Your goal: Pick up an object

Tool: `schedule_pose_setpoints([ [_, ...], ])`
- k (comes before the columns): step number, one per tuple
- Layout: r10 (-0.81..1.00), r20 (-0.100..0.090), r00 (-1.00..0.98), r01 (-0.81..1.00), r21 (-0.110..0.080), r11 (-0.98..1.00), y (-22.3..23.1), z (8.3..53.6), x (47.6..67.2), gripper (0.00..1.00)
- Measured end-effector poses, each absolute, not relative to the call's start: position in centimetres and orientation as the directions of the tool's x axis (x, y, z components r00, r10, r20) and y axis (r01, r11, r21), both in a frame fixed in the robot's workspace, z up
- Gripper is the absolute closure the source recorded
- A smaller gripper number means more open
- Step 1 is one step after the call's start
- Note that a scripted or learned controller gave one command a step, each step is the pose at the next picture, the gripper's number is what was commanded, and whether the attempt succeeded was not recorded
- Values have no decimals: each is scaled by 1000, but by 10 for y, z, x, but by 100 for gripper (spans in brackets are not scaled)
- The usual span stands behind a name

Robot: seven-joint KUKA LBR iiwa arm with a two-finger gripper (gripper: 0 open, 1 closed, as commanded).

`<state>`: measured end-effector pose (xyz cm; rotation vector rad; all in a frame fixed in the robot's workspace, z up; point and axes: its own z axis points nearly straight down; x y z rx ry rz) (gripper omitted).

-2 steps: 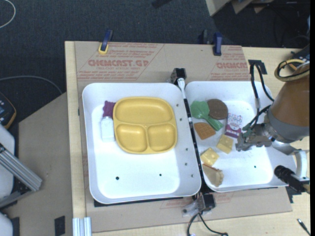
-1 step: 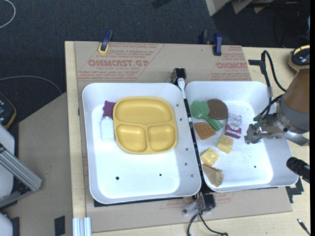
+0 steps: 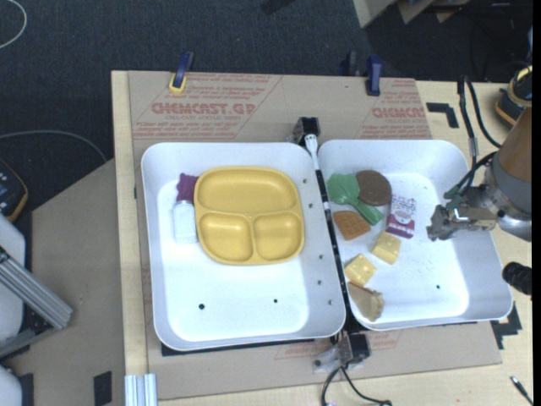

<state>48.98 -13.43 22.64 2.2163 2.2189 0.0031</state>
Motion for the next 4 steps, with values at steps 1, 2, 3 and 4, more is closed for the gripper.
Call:
schedule_pose_setpoints([
  [1,1000,1,-7,1000,4,7,-81,226,511,100],
  [2,1000,0,-5,1000,5,5,-34,230,550,100],
  [3,1000,1,-6,1000,5,6,12,237,579,100],
  [4,1000,-1,-3,1000,1,3,39,215,593,100],
])
